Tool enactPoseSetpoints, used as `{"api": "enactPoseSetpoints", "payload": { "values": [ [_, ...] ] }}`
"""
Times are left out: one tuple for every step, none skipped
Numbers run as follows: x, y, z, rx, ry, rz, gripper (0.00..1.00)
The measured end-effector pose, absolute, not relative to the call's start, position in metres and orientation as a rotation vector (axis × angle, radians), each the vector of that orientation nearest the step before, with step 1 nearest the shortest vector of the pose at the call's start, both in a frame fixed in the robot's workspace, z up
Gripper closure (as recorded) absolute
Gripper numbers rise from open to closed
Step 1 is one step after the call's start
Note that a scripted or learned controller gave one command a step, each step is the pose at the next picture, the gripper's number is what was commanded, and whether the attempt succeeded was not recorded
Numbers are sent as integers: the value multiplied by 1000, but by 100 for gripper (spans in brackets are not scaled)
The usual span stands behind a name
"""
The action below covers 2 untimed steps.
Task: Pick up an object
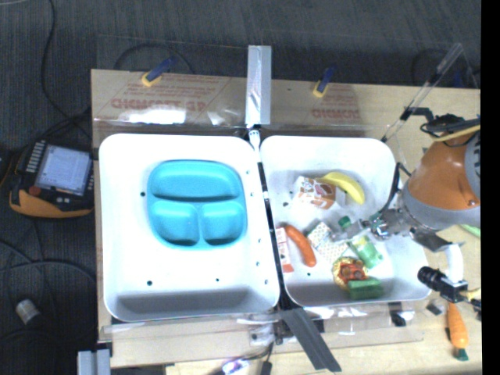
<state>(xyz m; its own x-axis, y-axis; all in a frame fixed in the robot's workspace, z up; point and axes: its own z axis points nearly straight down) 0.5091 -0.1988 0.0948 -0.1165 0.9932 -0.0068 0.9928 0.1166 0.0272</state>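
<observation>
Your gripper sits low in the right bin, over its right-centre; can't tell how it's set, it's too small and cluttered there. Right beside it you've got a green item and a small dark-green piece. Count in that bin: one banana, one orange carrot-like piece, one brown-and-white packet, one white patterned packet, one round red-yellow item, one green block. The left bin holds one blue three-compartment tray. The clutter is packed tight around the gripper, things touching or overlapping. The banana lies at the bin's far side, long axis running left-right, curving down toward the right. The carrot piece runs diagonally, upper-left to lower-right, near the divider. Arm comes in over the right rim.
</observation>
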Motion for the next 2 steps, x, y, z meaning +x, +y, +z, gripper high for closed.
{"api": "enactPoseSetpoints", "payload": {
  "values": [
    [507,-196,101,2079,2342,23,100],
    [568,-152,204,2279,2169,-10,100]
  ]
}}
